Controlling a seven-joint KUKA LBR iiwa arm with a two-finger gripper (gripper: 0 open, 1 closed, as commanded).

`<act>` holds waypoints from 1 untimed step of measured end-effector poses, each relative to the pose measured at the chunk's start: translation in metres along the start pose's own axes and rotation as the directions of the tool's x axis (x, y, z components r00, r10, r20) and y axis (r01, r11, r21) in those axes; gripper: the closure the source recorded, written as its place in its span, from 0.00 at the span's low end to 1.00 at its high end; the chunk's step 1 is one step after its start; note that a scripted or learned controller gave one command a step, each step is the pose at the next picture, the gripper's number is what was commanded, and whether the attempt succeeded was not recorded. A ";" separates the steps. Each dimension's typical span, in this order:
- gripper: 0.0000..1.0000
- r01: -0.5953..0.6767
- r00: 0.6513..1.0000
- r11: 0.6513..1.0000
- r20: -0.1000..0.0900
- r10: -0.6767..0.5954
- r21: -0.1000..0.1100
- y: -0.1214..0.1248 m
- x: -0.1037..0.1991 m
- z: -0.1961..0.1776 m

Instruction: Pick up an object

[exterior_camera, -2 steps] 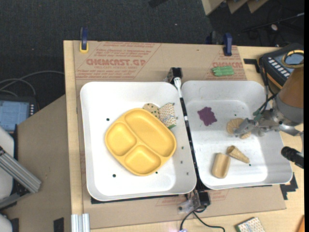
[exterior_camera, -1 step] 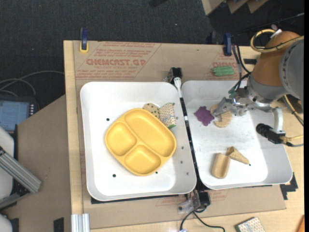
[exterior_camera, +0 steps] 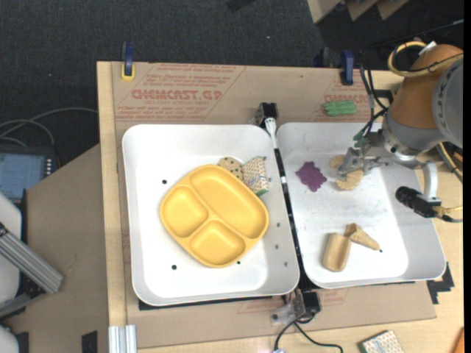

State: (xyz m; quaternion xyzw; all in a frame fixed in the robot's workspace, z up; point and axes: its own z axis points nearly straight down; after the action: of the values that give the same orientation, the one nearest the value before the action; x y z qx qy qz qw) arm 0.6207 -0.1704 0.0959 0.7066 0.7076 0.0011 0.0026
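The gripper (exterior_camera: 353, 164) is low in the right bin (exterior_camera: 412, 267), right over a tan lump (exterior_camera: 349, 180) near the far wall; whether its fingers are spread or pinching I cannot tell. To do this well, it should settle squarely over the lump and close before lifting straight up. Nearest the camera lie a tan cup (exterior_camera: 336, 251) and a wedge (exterior_camera: 363, 237), touching. The purple scrap (exterior_camera: 311, 175) sits just left (close enough to snag). The left bin holds a yellow tray (exterior_camera: 213, 215).
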 end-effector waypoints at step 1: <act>1.00 0.005 1.000 1.000 -0.006 -0.004 0.009 -0.023 0.080 0.011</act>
State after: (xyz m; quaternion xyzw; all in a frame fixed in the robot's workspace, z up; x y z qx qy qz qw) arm 0.5974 -0.0905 0.0842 0.7050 0.7092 0.0000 -0.0029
